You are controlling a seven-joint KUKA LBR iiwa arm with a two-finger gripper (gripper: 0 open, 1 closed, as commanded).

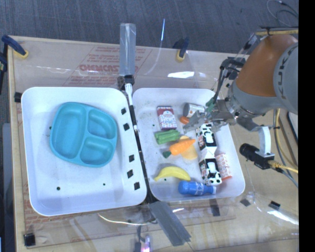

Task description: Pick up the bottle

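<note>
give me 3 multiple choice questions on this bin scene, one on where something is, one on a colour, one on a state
1. Where does the blue bottle lie?
A. on the divided plate
B. in the right bin, by its near wall
C. on the bench outside both bins

2. What colour is the divided plate in the left bin?
A. light blue
B. red
C. yellow

3. How does the bottle lie?
A. upright
B. lifted clear of the bin
C. on its side on the bin floor

Answers:
1. B, it rests at the near edge of the right bin, just past the banana.
2. A, the plate is plainly light blue.
3. C, its long body lies flat, while the hand is over the bin's far part.
</note>
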